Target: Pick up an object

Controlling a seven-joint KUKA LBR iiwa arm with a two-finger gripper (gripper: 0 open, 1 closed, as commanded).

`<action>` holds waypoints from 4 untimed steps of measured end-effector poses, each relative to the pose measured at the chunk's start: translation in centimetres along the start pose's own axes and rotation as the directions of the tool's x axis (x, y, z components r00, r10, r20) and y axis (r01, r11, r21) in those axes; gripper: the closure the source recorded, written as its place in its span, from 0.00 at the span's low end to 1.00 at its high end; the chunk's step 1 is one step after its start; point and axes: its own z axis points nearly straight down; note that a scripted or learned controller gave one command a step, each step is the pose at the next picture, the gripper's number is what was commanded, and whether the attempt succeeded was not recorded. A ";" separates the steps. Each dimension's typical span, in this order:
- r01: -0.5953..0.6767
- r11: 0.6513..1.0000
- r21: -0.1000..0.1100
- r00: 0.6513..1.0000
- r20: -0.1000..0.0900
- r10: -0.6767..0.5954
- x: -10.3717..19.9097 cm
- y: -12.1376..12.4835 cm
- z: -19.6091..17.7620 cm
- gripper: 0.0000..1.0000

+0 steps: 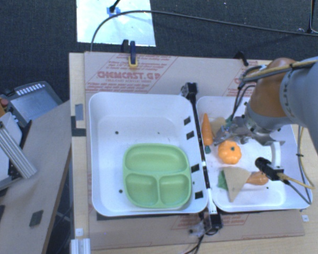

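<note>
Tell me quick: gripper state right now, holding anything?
Gripper: over the right bin, just above the small orange pumpkin; open or closed cannot be told, and no object is visibly held.

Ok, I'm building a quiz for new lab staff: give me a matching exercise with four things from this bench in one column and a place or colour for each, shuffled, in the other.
Things:
1. divided plate
2. toy carrot
3. toy pumpkin
4. yellow clamp

Places or colours:
A. on the board's far edge, behind the bins
B. pale green, in the left bin
C. round and orange, just below the tool
D. long and orange, along the right bin's left wall

Pairs: 1-B, 2-D, 3-C, 4-A
</note>
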 end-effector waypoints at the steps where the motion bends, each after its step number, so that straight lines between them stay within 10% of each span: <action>1: 0.000 1.000 0.003 1.000 -0.004 0.000 0.1 0.0 -1.0 1.00; 4: 0.006 1.000 0.002 1.000 -0.006 -0.006 -0.5 1.1 -17.1 1.00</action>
